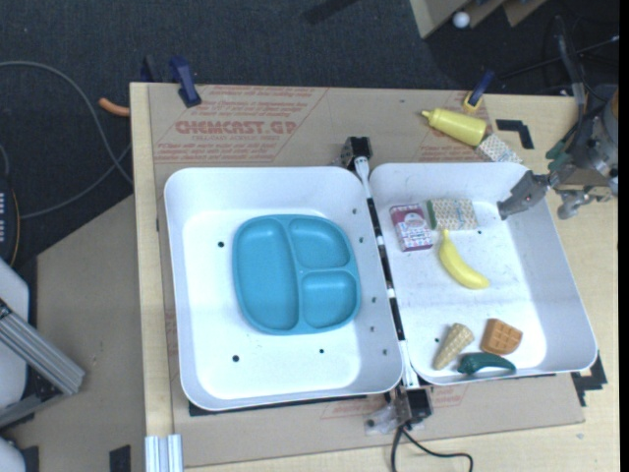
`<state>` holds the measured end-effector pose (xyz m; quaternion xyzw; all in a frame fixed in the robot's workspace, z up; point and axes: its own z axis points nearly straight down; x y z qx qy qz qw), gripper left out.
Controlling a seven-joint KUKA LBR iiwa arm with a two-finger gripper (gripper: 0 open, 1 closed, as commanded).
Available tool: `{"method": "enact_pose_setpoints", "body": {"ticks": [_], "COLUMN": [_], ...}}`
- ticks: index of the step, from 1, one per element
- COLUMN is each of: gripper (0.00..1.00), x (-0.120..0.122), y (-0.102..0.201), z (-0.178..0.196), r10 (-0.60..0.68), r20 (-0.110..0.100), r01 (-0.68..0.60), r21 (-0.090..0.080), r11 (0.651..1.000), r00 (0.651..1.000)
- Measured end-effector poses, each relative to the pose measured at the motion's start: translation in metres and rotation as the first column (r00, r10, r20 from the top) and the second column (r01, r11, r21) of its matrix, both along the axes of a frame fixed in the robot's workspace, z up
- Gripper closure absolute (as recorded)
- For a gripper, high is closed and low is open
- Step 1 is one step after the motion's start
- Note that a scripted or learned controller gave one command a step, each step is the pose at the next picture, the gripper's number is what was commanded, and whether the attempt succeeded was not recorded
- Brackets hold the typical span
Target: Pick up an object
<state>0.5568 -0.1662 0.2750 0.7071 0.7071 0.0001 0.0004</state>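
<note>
Right bin [550, 264], contents: a yellow banana [460, 264] lies near the middle, tilted, its upper tip just below a speckled sponge-like block [453, 212]. Beside that block, toward the divider, sits a small red-and-white packet [412, 227]. Along the near edge lie an ice-cream cone [453, 345], a waffle piece [501, 337], and a dark green item [486, 364] just beneath them, close to the bin's rim.

The claw [518, 197] hangs at the bin's far right corner, well apart from the banana and nearest the speckled block. Nothing is seen between its fingers; whether they are spread or closed cannot be told. The arm [588, 160] enters from the right edge.

Left bin [197, 362]: a blue divided plate [295, 271] rests in the centre.

Behind the right bin, on the surface [295, 126], lies a yellow mustard bottle [456, 124]; blue clamps [184, 80] sit at the far edge.
</note>
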Motion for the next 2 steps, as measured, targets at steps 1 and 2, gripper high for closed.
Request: {"method": "enact_pose_setpoints", "body": {"ticks": [1,2], "gripper": [0.00,0.00], "x": [0.004,0.019], "y": [0.022,0.062], "z": [-0.115,-0.191], "r10": [0.000,0.001], "r20": [-0.003,-0.002], "r01": [0.000,-0.001], "r21": [0.001,0.002], "r11": [1.000,1.000], "r00": [1.000,1.000]}}
